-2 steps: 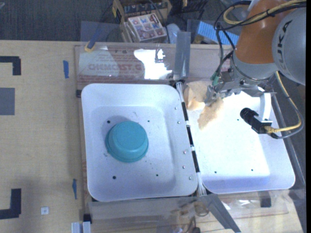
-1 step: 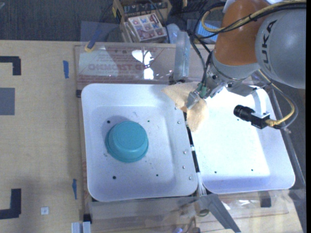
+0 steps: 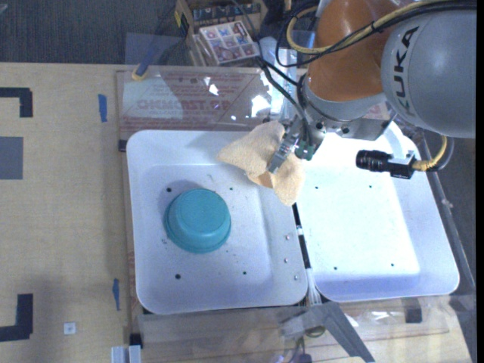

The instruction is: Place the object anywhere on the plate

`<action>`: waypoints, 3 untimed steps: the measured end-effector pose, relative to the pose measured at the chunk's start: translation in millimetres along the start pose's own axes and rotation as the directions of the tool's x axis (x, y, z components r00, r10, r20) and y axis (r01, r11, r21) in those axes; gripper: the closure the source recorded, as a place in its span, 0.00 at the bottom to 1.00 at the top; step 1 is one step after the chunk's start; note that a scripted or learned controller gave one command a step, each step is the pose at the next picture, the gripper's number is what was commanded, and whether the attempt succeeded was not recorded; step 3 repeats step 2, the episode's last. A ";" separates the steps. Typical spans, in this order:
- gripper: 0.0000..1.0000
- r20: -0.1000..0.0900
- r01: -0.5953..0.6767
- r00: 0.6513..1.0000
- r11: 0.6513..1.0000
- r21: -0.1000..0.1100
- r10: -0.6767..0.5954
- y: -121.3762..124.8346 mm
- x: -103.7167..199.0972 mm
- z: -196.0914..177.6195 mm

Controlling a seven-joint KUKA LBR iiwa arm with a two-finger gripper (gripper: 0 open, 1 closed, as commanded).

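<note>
Nearest the camera, along the bottom edge of the view, runs the front rim of the wooden bench [image 3: 60, 263], pale and broad, stretching off to the left with a few dark markings and bits of blue tape on it. On it sit two shallow white bins side by side. My arm [image 3: 423, 59], grey with an orange band above the wrist, comes in from the upper right, largest of all in the frame. The left bin [image 3: 227, 278] holds a teal plate [image 3: 198, 219], round and turned like a low dome, resting toward the bin's left half. The right bin [image 3: 378, 233] lies brightly lit, its floor bare white.

A tan cloth [image 3: 253, 153], soft and crumpled, drapes over the upper right corner of the left bin, spilling onto the divide between the two bins. My pincer [image 3: 281, 159] points down and to the left, and its tips press into the cloth's right part, with folds of fabric gathered around them; it looks clenched on the cloth. The cloth sits well apart from the plate, up and to the right of it, with open white floor between them.
</note>
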State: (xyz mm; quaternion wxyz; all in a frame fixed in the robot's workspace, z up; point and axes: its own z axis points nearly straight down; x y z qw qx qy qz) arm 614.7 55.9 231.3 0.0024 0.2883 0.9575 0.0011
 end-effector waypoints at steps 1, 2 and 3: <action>1.00 -0.002 0.387 0.922 0.922 -0.001 -0.387 38.8 31.1 3.3; 0.00 -0.002 0.387 0.922 0.922 -0.001 -0.387 38.7 30.8 3.2; 0.00 -0.002 0.387 0.922 0.922 -0.001 -0.387 38.7 30.8 3.2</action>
